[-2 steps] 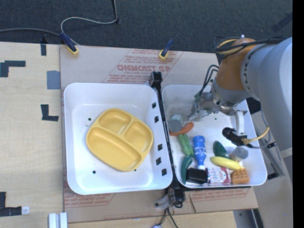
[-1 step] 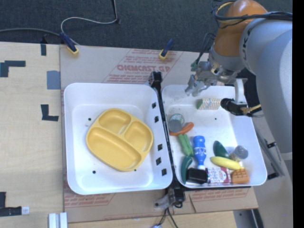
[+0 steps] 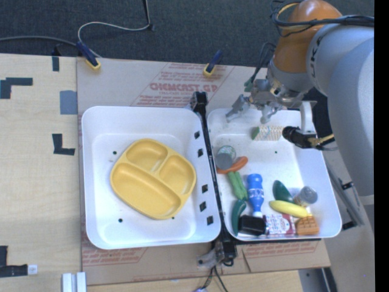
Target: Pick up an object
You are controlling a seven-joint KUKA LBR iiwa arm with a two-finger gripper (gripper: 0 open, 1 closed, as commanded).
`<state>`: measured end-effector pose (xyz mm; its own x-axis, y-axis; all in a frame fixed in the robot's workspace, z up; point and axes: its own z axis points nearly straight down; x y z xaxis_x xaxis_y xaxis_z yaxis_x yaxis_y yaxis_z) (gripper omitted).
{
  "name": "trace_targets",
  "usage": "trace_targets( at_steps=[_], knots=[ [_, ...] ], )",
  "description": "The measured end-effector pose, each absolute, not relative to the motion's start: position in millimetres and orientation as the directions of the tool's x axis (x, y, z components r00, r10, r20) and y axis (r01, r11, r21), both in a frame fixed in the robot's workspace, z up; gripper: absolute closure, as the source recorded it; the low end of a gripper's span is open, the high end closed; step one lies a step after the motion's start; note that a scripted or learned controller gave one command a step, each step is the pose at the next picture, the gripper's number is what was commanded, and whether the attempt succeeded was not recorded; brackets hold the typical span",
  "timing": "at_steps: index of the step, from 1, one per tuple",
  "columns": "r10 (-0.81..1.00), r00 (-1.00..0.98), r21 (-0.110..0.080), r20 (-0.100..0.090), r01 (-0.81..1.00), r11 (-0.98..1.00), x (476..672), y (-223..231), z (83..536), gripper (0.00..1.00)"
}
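Grey gripper (image 3: 251, 112) hangs at twelve o'clock over the right bin (image 3: 316, 163), fingers spread apart and holding nothing. Just toward three o'clock lies a pale corn cob (image 3: 267, 133). Toward six o'clock lie a carrot (image 3: 234, 165), blue bottle (image 3: 254, 193) and banana (image 3: 290, 208).

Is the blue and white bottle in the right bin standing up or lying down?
Lying down. The blue and white bottle lies on its side on the right white bin's floor, beside a green vegetable toy.
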<state>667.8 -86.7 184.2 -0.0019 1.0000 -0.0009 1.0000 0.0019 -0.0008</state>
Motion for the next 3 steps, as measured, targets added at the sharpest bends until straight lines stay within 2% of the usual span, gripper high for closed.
trace_targets(
  at_steps=[1, 2, 3],
  knots=[
    [1.0, 0.0, -0.004, 0.0, 1.0, 0.0, 605.5, -101.1, 96.8, 0.0],
    [1.0, -0.002, -0.003, 0.001, 1.0, 0.002, 606.1, -100.4, 106.8, 1.0],
    [1.0, -0.001, -0.003, 0.001, 1.0, 0.001, 606.0, -100.4, 106.7, 0.0]
  ],
)
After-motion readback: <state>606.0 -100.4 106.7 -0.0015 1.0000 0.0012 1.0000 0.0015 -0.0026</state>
